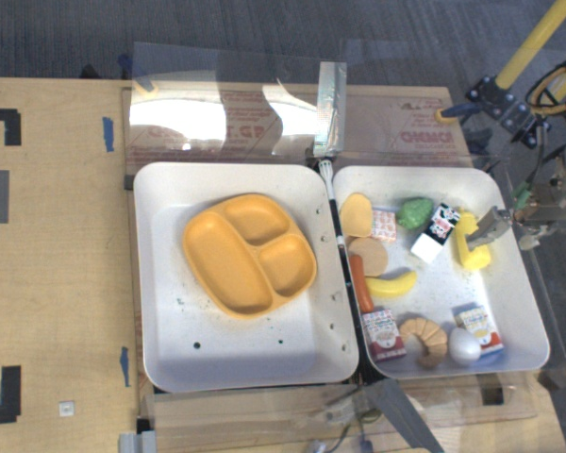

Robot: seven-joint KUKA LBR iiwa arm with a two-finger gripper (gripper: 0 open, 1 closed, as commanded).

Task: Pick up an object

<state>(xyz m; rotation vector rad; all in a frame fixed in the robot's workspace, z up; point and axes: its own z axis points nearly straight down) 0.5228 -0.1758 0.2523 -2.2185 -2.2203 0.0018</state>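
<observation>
1. Camera view, and we go straight to the right bin (536, 321), where the yellow toy (473, 251) lies close to the far right wall, in the upper half of the bin.
2. The gripper (489, 229) is right there, reaching in over the bin's right rim with its tip just above and beside the yellow toy. Whether it is released or clenched, I cannot tell; the view is too blurred at that spot, and nothing can be seen grasped in it.
3. Just left of the yellow toy stands a black-and-white carton (443, 222), with a white block (425, 247) touching its lower end.
4. Further left, a green lump (415, 213) sits near the top of the bin, and beside it a small patterned packet (384, 225).
5. Along the bin's left wall: a yellow oval piece (357, 215) at the top, a tan round piece (369, 254) below it, then a long orange-red stick (361, 289) running down the wall.
6. A banana (393, 284) lies in the middle, touching the tan round piece.
7. Down at the near edge: a red-and-white carton (382, 334), a croissant (424, 336) beside it, a white ball (464, 348), and a small box (478, 322) just above the ball.
8. Over to the left bin (153, 272), which holds an orange divided plate (250, 253), sitting flat near the middle, well apart from the gripper.
</observation>
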